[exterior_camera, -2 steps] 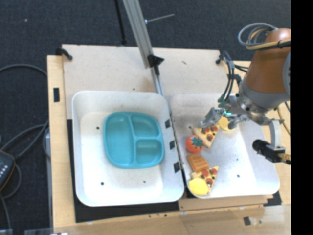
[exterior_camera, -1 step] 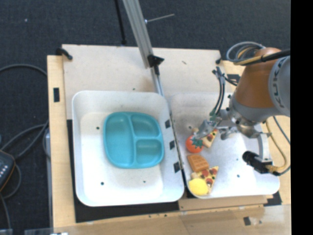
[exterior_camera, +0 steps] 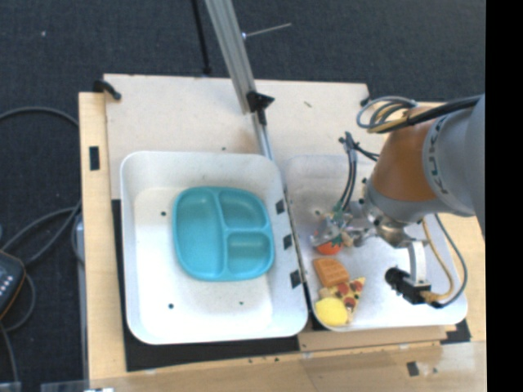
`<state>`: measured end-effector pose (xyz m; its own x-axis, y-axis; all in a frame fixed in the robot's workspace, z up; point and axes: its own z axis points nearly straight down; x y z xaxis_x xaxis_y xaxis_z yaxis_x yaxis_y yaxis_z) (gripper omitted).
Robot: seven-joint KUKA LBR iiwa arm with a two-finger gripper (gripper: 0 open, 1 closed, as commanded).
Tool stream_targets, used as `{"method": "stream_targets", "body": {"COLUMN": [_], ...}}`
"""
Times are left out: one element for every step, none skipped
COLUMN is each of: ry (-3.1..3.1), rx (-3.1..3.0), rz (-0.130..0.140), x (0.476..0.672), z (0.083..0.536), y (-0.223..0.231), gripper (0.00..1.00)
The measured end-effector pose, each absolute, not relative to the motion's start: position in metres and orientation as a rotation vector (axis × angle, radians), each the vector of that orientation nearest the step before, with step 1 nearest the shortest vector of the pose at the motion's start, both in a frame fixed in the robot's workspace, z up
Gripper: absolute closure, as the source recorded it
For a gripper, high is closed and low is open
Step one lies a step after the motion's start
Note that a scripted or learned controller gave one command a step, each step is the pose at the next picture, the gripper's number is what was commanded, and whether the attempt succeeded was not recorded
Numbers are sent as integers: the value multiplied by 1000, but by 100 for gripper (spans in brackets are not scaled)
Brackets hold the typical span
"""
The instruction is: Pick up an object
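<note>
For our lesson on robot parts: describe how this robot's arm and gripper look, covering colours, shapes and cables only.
The arm is a thick, rounded grey body with a broad orange band above the wrist. Looped pale and dark cables sit on its upper side, and thin dark cables run down towards the gripper, a small metallic assembly at the tip. A black fitting with yellowish cabling hangs below the wrist.

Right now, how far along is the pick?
Done: the arm has reached into the right bin, with the gripper low over the small objects at its near-left side. In hand: nothing visibly lifted; a red-orange item lies right at the gripper, and grip can't be judged. Left: grasp and lift. The orange block and yellow object lie untouched; the blue divided plate sits in the left bin.
</note>
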<state>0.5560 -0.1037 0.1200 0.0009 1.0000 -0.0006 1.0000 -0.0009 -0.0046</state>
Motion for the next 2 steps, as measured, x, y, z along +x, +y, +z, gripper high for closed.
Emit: {"method": "stream_targets", "body": {"ry": [-2223,-2219], "rx": [-2233,-2240], "rz": [-4,-8], "x": [559,559], "z": [105,116], "y": [-107,-108], "gripper": [0,100]}}
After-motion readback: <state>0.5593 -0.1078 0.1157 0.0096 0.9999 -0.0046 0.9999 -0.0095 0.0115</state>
